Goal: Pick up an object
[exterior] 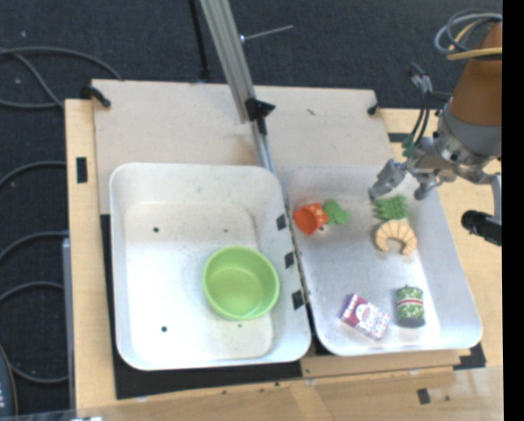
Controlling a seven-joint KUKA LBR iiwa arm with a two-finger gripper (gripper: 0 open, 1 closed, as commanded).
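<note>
My gripper [405, 185] hangs over the back of the right bin [446, 261], its two fingers [385, 181] spread open with nothing between them. Just below it lies a small green leafy toy [391, 207]. A tan croissant [395, 236] sits in front of that. An orange-red fruit with a green leaf [317, 217] rests near the bin's left wall. At the bin's front are a pink and white box [364, 315] and a green can [410, 305].
The left bin [147, 235] holds a lime green bowl [240, 282]. A metal camera post [231, 51] rises from behind the seam between the bins. Cables lie on the dark floor at the left.
</note>
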